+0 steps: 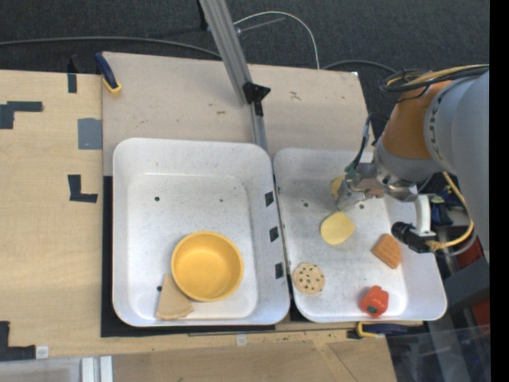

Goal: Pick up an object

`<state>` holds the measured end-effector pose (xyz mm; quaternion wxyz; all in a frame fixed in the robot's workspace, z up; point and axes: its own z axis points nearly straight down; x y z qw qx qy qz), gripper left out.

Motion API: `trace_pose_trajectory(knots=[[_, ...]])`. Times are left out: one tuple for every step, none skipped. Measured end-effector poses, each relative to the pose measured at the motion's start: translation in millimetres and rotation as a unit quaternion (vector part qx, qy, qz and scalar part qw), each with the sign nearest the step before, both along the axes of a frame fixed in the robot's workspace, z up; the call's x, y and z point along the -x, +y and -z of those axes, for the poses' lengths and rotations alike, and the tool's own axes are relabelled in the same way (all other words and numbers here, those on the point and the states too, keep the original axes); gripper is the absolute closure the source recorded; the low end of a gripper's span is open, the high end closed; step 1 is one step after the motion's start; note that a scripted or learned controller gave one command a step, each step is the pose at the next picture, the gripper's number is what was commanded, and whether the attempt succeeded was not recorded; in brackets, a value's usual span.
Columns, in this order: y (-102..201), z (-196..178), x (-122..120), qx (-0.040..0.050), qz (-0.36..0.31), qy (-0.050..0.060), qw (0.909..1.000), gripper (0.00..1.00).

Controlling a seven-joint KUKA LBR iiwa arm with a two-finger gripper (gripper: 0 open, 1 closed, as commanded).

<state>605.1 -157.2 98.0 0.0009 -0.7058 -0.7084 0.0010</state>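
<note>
Blue-handled clamp (107,72) on the bench (48,173) — metal pole (231,42) behind.

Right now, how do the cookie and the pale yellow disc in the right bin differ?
The cookie is tan with dark specks; the pale yellow disc is plain. The cookie lies near the bin's front-left corner; the disc lies mid-bin, just below the gripper. Both are round, flat and lie free.

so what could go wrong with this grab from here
1. The gripper sits near the right bin's far edge, with a small yellow piece at its tip. That piece looks partly hidden, so a grasp may miss or only nudge it.
2. The pale yellow disc lies just below the gripper and looks flat, so fingers may slide over it.
</note>
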Motion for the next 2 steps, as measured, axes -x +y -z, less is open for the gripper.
trace_pose_trajectory(knots=[[8, -61, -2, 0.0003, 0.001, -0.004, 1.0000, 1.00], [0, -114, -10, 0.0007, 0.001, -0.004, 1.0000, 1.00]])
